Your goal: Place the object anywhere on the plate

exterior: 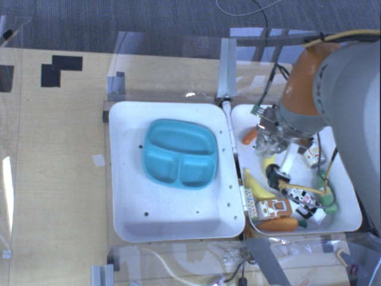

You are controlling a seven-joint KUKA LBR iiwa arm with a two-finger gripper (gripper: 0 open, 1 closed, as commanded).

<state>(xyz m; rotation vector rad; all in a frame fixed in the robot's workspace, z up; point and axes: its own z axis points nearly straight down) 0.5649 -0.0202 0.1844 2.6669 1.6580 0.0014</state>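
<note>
A blue plate (178, 152) with three compartments lies in the middle of the left white bin (128, 207); nothing rests on it. My gripper (266, 146) hangs low over the back of the right bin (351, 219), well to the right of the plate. Just left of it lies a small orange piece (250, 136). Below it lie a yellow banana (258, 186), a brown and white carton (271, 208) and an orange sausage-shaped toy (277, 223). The grey arm hides the bin's back right part.
A raised divider (234, 154) separates the two bins. More small items, one green (330, 207) and one a white packet (312, 155), crowd the right bin's right side. Clear upright panels stand behind the bins.
</note>
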